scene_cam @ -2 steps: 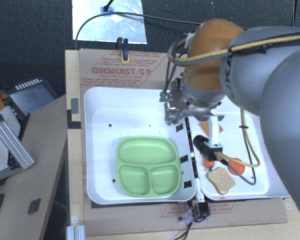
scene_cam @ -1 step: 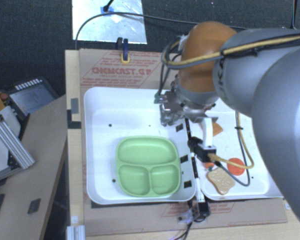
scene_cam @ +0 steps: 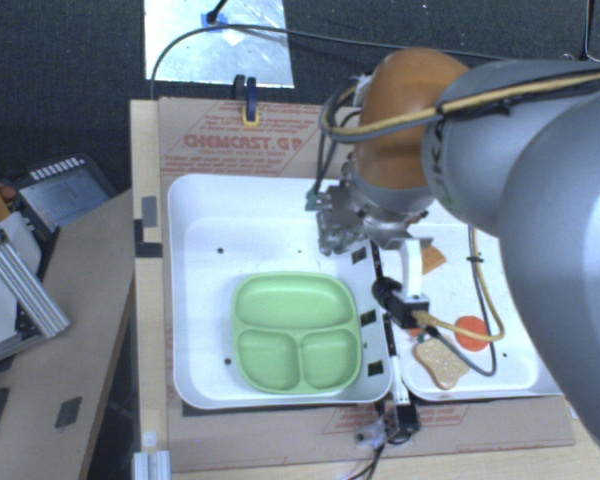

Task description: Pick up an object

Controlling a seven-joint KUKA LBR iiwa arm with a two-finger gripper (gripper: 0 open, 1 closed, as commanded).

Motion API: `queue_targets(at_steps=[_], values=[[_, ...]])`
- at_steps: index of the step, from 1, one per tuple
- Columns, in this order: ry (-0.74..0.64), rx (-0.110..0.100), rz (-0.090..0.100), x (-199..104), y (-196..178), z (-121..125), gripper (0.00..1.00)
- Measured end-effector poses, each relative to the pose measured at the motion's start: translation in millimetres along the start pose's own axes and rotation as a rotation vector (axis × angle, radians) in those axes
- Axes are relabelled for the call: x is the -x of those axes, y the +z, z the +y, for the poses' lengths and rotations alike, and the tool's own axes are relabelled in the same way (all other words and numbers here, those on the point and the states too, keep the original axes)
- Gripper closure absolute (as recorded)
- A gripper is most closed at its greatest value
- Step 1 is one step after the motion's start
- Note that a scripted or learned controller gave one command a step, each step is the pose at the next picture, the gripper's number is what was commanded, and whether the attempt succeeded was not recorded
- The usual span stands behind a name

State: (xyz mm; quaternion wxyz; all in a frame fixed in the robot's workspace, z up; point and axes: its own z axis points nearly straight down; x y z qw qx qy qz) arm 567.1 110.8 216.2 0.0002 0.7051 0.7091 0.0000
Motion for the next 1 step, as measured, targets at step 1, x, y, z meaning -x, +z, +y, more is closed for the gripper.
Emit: queue_targets(at_steps=[1], values=[[0.000,0.000,0.000,0.0,0.0,0.0,0.00]])
